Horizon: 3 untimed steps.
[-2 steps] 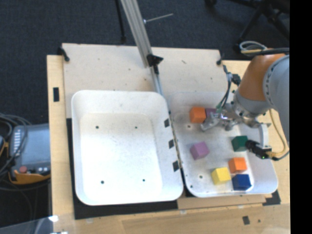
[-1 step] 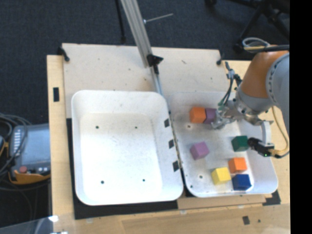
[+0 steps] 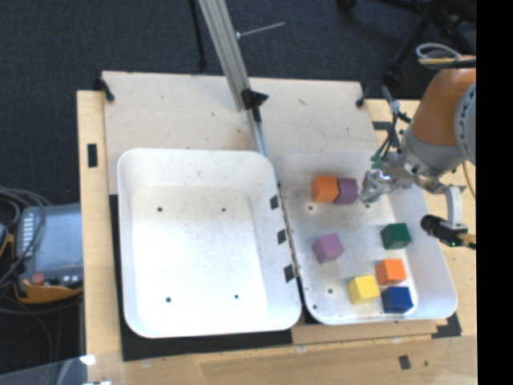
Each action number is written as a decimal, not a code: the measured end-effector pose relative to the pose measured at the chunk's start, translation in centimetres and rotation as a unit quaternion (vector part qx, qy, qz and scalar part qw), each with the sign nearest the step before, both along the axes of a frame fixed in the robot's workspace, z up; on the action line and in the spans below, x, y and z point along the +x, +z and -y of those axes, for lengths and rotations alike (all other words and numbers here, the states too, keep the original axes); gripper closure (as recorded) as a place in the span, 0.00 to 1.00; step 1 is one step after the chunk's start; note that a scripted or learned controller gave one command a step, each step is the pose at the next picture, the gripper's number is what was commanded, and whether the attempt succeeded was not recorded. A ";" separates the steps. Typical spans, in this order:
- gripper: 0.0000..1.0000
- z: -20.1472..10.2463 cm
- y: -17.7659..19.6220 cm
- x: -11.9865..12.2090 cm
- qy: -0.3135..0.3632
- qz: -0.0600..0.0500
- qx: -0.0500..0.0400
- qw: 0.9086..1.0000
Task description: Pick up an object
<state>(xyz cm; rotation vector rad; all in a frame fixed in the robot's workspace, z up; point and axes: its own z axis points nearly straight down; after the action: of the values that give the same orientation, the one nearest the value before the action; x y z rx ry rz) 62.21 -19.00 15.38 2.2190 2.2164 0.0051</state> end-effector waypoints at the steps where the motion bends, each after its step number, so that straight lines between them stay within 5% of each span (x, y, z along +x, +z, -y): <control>1: 1.00 0.3 6.4 0.8 0.004 0.001 -0.001 1.000; 2: 1.00 0.4 7.4 0.8 0.006 -0.001 0.000 1.000; 3: 1.00 -4.8 6.7 -0.8 0.003 -0.003 0.001 1.000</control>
<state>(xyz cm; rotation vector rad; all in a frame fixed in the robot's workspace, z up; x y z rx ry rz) 61.46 -14.17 22.03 2.2158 2.2274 -0.0009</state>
